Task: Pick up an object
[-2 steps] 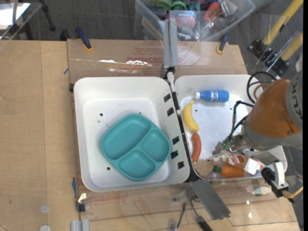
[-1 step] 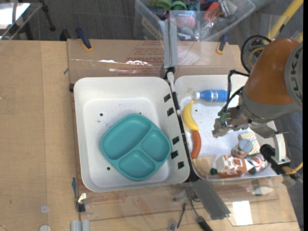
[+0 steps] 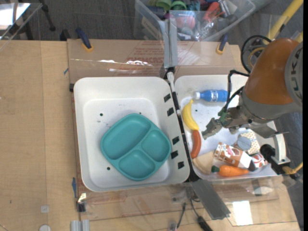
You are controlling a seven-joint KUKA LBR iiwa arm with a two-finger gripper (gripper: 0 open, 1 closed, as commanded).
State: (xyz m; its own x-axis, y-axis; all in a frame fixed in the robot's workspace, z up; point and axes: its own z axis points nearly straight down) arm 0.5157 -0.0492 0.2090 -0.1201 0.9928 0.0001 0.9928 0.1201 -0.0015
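Observation:
The right bin (image 3: 269, 177) holds a yellow banana (image 3: 189, 117), a blue bottle (image 3: 213, 96), a red sausage (image 3: 196, 143), an orange carrot (image 3: 233, 171), a small printed carton (image 3: 232, 154) and a round grey piece (image 3: 245, 140). My gripper (image 3: 215, 125) hangs over the middle of this bin, just right of the banana and above the carton. It is open, with nothing between its fingers. The orange-banded wrist (image 3: 272, 73) hides the bin's far right part.
The left bin (image 3: 82, 129) holds a teal divided plate (image 3: 135, 146). A clear tub of mixed toys (image 3: 192, 8) stands behind the bins. A black divider strip (image 3: 174, 124) runs between the two bins. Brown bench surface lies to the left.

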